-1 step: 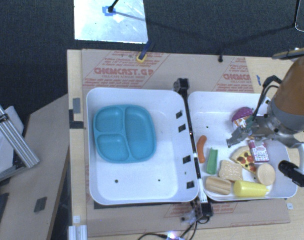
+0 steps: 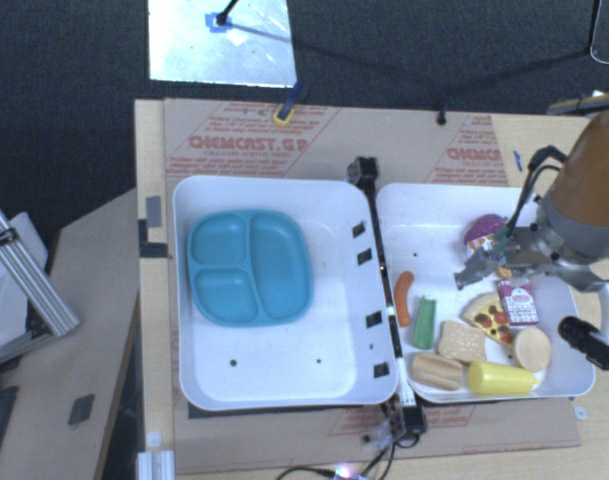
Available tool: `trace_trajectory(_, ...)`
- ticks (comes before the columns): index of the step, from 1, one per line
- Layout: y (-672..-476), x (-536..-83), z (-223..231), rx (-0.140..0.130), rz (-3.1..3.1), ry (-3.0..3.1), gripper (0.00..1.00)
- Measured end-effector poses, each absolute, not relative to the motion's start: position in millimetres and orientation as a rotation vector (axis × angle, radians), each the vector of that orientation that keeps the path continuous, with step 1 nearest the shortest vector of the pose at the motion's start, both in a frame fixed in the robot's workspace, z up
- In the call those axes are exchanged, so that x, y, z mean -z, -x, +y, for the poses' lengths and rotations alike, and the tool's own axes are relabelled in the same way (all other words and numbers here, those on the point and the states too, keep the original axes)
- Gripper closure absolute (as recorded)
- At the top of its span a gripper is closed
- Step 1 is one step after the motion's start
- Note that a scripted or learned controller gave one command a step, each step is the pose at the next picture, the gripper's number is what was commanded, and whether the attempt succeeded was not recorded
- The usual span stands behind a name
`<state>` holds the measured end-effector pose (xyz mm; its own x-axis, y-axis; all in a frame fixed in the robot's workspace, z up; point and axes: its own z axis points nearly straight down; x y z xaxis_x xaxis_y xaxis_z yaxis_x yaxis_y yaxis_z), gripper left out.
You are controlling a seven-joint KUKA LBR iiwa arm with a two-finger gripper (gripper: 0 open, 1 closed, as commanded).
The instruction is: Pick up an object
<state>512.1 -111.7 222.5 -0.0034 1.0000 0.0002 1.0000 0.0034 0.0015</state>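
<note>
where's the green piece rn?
The green piece lies in the right bin, near its left wall, between the orange sausage on its left and the cracker on its right.

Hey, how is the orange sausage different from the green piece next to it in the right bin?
The sausage is orange with rounded ends; the green piece is green with squarer ends. The sausage is slimmer, the green piece wider. The sausage lies next to the divider between the bins, the green piece farther right, beside a cracker. Both are elongated, lie flat, and point roughly the same way.
</note>
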Motion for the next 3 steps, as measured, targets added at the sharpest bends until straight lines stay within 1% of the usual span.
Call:
trace_trajectory(1,-506.2,-162.4,-116.1,0.004,2.225,-2.223,0.00)
trace_trajectory(2,-513.6,-113.9,-110.0,0.002,2.226,-2.223,0.00)
trace_trajectory(3,-517.0,-89.8,-112.7,-0.006,2.212,-2.216,0.00)
